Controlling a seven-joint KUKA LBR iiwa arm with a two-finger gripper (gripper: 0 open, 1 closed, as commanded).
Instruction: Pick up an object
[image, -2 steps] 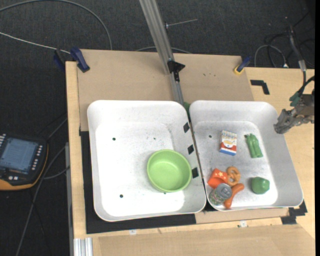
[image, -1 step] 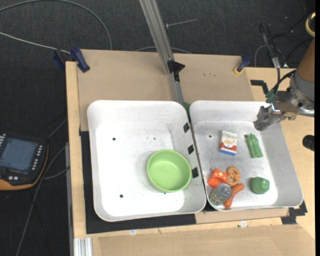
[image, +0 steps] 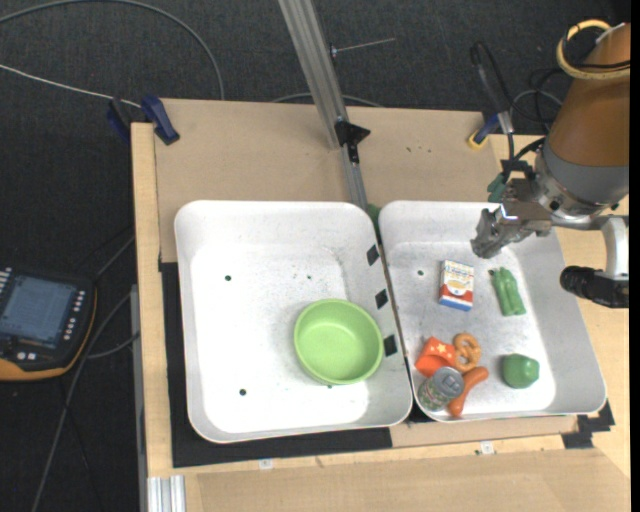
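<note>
**Gripper over the right bin, nothing picked yet**

Your gripper (image: 492, 240) hangs above the far end of the right bin (image: 570, 330), and from this slanted view you cannot tell whether it is released or clenched; nothing is visibly held in it.

The nearest candidates sit just below it in the picture, toward the near edge of the bench: a small white and red box (image: 457, 284) slightly to its left, and a long green piece (image: 508, 292) almost directly under it. Further toward the near edge lie a green ball-like item (image: 520, 371) and a tight cluster: an orange block (image: 435, 353), a pretzel-shaped toy (image: 466, 348), a carrot-like orange stick (image: 468, 385) and a grey round lid or disc (image: 443, 384). Well away to the left, across the divider, a green bowl (image: 339, 341) sits in the left bin (image: 200, 300).

Risks you should weigh:
- The box and the long green piece lie close together, so a descent between them could nudge both and close on neither.
- The cluster items touch or overlap; a grab there may drag neighbours or slip off.
- The round green item could roll away from a glancing contact.

Count: two bins, one bowl, one box, one long green piece, one round green item, four clustered items.
</note>
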